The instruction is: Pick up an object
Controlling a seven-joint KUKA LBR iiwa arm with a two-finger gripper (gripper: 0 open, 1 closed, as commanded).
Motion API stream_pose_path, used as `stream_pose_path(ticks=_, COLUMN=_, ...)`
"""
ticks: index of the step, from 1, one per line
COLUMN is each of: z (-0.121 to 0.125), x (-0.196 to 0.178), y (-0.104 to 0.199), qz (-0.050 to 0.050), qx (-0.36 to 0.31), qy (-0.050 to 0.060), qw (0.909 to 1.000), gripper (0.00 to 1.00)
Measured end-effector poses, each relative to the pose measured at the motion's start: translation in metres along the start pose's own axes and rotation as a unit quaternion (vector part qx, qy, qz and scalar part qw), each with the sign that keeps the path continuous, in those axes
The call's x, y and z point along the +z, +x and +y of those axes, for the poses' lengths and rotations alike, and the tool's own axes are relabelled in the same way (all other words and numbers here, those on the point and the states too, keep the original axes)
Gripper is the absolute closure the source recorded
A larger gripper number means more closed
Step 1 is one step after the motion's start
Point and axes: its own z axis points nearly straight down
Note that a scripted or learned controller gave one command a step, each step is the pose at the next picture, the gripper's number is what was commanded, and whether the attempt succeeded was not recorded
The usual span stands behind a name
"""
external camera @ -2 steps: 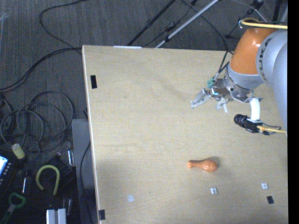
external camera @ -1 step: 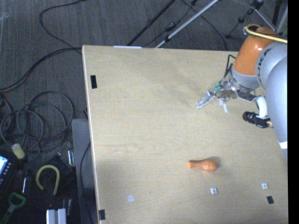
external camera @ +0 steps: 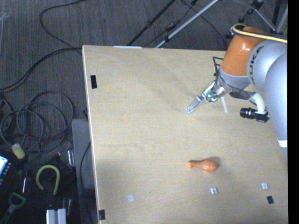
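Note:
An orange pear-shaped object (external camera: 204, 164) lies on its side on the light wooden bench top (external camera: 140, 125), its narrow end pointing left. My gripper (external camera: 208, 109) hangs over the bench's right middle, well above and behind the orange object. Its fingers are spread apart, one slim finger (external camera: 194, 106) reaching down-left and the other (external camera: 224, 106) to the right, with nothing between them. The grey arm with its orange band (external camera: 240, 52) comes in from the right.
Small black tags (external camera: 93, 81) and pale markers (external camera: 213, 190) dot the bench. Its left edge drops to a carpeted floor with coiled cables (external camera: 42, 120) and tools. Tripod legs (external camera: 196, 13) stand behind the far edge.

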Motion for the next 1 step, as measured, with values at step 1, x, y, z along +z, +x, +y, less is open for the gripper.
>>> stream_pose_path(ticks=1, z=0.0000, x=0.0001, y=0.0000, qz=0.000, qx=0.000, qy=0.000, qw=1.0000, gripper=0.00)
